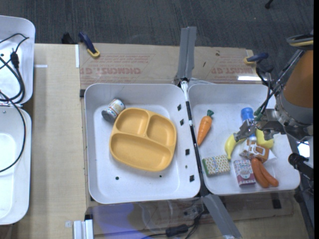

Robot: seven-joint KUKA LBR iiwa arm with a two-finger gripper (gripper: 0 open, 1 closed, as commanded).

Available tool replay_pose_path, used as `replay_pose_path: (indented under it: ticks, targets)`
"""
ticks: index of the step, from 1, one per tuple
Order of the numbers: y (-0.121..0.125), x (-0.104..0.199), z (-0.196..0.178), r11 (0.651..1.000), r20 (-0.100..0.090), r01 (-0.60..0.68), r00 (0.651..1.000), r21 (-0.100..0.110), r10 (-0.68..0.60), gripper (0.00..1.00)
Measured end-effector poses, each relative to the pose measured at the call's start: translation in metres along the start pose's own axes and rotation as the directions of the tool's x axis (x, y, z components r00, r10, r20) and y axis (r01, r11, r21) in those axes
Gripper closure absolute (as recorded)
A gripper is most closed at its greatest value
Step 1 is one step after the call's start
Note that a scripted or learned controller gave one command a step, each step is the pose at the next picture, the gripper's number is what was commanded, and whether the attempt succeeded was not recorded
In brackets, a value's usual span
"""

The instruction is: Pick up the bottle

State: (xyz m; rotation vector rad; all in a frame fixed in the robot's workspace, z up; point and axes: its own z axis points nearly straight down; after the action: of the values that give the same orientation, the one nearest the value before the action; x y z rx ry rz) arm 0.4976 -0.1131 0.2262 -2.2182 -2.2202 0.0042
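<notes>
The bottle shows as a blue-topped piece (246, 114) in the right bin (219, 96), near its back right. My gripper (247, 131) hangs just in front of and over it, reaching in from the right and covering the bottle's lower part. Right beside the gripper lies a yellow banana (230, 146). I cannot make out anything held in the gripper.
The right bin also holds a carrot (204, 127), a green patterned block (216, 165), a small red-and-white carton (243, 173), hot dogs (264, 173) and an orange-white item (258, 150). In the left bin (97, 133) sit a yellow divided plate (143, 139) and a small can (112, 109).
</notes>
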Motion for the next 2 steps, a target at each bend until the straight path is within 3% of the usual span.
replay_pose_path:
  ticks: [1,2]
  targets:
    - [0.099,-0.028,0.078,0.986,0.001,-0.166,0.986,-0.001,0.166,0.0]
    - [0.113,-0.055,0.133,0.981,-0.009,-0.195,0.981,-0.004,0.195,0.0]
